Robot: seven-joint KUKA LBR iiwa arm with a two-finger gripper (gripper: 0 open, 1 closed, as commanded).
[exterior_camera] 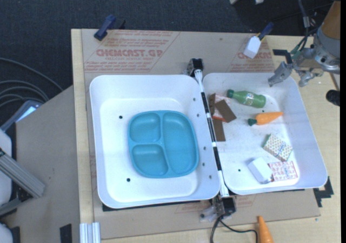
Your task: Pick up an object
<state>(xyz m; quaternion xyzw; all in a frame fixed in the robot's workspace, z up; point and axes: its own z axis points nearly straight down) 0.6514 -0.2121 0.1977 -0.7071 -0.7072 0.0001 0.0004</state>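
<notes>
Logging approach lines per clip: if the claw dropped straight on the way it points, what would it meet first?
Probably the bare floor of the right bin near its top-right corner; the claw hovers there, the green bottle well aside. Depth is uncertain.

"chemcast gp" on bench sheet point(130, 52)

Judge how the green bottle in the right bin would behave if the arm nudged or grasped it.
The green bottle lies on its side on the right bin's flat floor, so a sideways nudge would probably roll it. It looks like smooth plastic, likely light, and might slip from a loose pinch. Its rounded body suggests gripping across the width.
</notes>
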